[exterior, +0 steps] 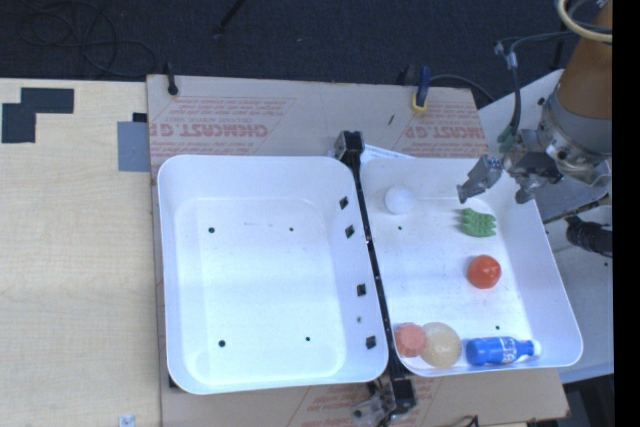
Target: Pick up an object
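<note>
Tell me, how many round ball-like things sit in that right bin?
4: a white ball near the far left, a red ball mid-right, a pink ball and a cream ball touching at the near edge.

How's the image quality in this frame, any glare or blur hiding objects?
Camera view: even overhead light, soft shadows; the right bin is bright white, so the white ball nearly blends in; the gripper is slightly soft; the red ball and blue bottle read clearly.
</note>
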Controlling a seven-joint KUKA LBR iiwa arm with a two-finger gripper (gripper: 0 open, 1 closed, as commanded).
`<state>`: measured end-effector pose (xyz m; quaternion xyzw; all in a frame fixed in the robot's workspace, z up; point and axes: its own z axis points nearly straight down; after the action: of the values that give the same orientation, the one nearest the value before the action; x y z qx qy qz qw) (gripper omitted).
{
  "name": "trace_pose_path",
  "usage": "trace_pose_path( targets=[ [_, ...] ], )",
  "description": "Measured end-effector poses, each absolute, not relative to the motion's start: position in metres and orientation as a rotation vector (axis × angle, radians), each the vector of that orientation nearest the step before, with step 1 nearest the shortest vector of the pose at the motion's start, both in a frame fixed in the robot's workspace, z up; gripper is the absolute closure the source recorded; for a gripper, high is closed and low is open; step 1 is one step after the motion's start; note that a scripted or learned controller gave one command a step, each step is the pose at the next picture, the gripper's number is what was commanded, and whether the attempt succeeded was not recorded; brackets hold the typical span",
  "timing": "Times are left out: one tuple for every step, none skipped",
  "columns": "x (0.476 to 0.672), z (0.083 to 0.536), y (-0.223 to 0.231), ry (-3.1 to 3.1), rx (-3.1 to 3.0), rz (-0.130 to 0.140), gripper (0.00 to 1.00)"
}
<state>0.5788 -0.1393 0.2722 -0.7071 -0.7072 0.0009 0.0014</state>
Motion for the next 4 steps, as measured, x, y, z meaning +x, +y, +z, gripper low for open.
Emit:
trace_pose_path(
  targets=[
    [0.545,0.156,-0.214,-2.207,-2.222,0.013,0.0],
    [0.485,0.084,-0.213,-2.215,-2.221,0.003,0.0],
    [0.488,0.098,-0.215,-2.212,-2.227,0.0,1.0],
    [0.476,0.205,-0.195,-2.227,-2.223,-0.005,1.0]
  ],
)
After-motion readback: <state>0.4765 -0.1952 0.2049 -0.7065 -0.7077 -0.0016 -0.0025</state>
